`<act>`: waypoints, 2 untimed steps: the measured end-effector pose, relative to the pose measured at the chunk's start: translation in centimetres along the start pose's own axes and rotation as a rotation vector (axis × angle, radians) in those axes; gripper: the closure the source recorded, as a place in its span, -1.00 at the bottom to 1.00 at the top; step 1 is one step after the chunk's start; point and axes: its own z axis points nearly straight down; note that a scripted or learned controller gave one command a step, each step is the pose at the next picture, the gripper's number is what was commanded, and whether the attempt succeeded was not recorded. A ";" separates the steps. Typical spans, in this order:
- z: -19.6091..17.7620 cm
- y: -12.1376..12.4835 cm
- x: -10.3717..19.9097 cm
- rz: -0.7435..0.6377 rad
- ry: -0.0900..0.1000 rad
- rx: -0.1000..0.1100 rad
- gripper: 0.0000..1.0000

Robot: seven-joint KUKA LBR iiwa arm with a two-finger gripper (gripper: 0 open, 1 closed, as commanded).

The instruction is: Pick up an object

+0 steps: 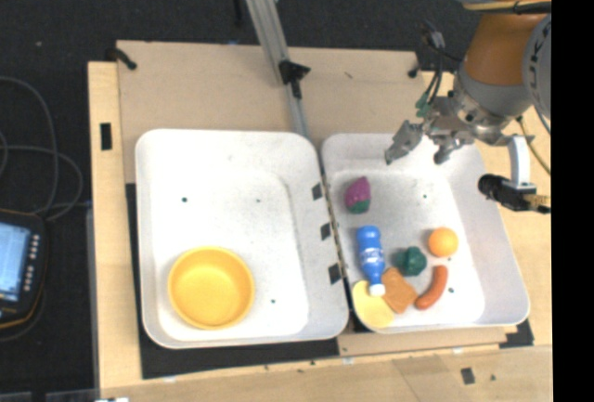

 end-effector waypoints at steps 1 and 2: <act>0.0 0.0 0.0 0.000 0.000 0.000 -1.00; 5.5 -0.1 -1.2 0.004 -0.002 0.006 -1.00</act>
